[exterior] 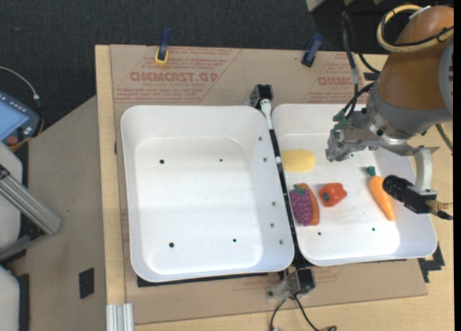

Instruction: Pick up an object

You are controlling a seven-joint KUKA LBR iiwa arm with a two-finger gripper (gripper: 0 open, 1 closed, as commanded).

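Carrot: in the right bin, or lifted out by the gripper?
In. The carrot lies flat on the right bin's floor near its right edge, with the gripper apart from it, above the yellow lemon.

grey arm (414,70) reaching from right, gripper (338,151) pointing down

Two shallow white bins sit side by side on a brown cardboard sheet (216,70) printed with red lettering. A yellow-and-blue clamp (163,49) and a blue clamp (312,49) grip the sheet's far edge.
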